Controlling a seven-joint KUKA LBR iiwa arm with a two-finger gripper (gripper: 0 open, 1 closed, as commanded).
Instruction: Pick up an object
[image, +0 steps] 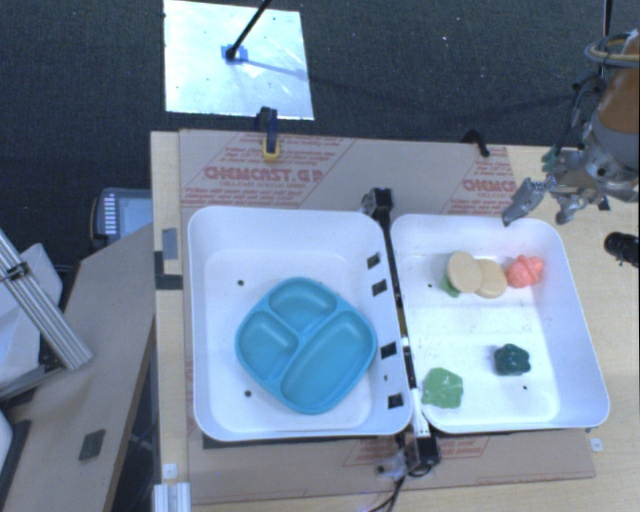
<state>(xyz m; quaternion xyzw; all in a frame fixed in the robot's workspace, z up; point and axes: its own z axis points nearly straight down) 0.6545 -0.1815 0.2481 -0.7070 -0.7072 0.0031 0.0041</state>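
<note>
My gripper hangs above the far right corner of the right bin, its two fingers spread apart with nothing between them. In that bin lie a tan sandwich-like piece, an orange-pink toy beside it, a dark green toy and a light green toy near the front left corner. The gripper stands well behind and to the right of the orange-pink toy.
The left bin holds a blue divided plate. A black clip bar runs between the bins. Cardboard lies under both bins, with a yellow clamp at its far edge.
</note>
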